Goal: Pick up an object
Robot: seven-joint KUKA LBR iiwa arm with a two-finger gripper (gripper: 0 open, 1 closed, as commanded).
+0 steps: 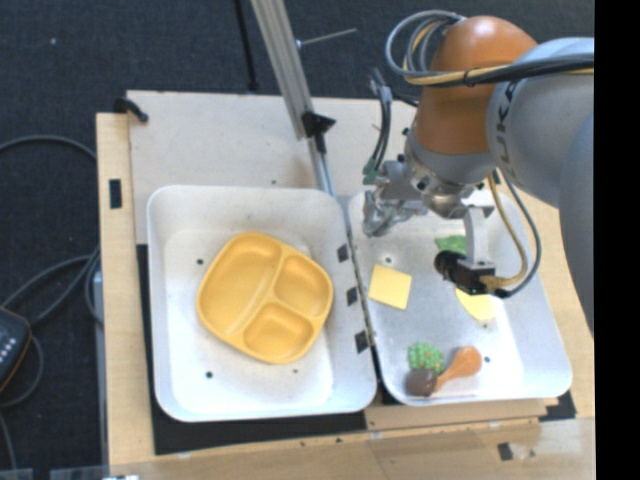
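**Arm over the right bin, nothing seen in its grip**

One arm [500,98] reaches in from the right, its orange band bulging above the wrist, and it covers the far right part of the bench [230,138]. Two white bins sit side by side, touching along their inner edges. The gripper [378,218] hangs at the far inner corner of the right bin [530,368], close to the wall shared with the left bin [175,368]. Whether its fingers are apart or together cannot be told, and no object shows between them.

To the gripper's left and nearer the camera lies one yellow tray [265,296] with three compartments, in the middle of the left bin, with bare floor all round it.

The right bin holds the small things. One yellow square [390,288] lies flat just below the gripper, nearest to it, with free floor on each side. Further right, one yellow slice [480,306] is partly hidden under a black part of the arm's tooling, and one green piece [452,244] peeks out beside it, mostly covered. At the near edge, well apart from the gripper, one green knobbly item [424,354] touches one orange drumstick-shaped toy [452,368] with a dark end; both lie close to the bin's front wall.

One metal post [290,68] slants up behind the bins, to the gripper's left.
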